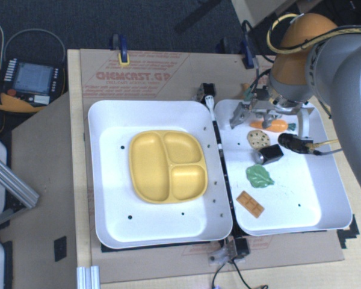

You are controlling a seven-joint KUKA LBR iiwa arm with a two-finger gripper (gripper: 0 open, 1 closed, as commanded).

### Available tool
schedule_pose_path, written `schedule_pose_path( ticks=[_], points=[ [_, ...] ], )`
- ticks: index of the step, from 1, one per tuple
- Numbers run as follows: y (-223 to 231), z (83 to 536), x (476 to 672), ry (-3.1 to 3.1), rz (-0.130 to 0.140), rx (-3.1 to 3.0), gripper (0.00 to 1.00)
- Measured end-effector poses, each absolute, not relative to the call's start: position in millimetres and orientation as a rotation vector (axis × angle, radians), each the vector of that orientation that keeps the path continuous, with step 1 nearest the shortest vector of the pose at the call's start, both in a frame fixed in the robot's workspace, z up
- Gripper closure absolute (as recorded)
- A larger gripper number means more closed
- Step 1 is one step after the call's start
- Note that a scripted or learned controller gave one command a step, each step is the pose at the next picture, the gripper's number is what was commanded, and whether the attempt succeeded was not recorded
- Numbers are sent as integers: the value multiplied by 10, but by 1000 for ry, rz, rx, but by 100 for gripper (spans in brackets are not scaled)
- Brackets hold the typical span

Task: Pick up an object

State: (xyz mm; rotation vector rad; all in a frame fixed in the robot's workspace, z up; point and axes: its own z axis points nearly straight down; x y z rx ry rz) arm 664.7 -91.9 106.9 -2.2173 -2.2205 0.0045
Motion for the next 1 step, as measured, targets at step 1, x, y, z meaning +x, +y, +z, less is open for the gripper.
schedule_pose_path(
  ticks=[1],
  points=[
    [-922, 1212, 6658, -2223, 0, -2221, 100]
  ],
)
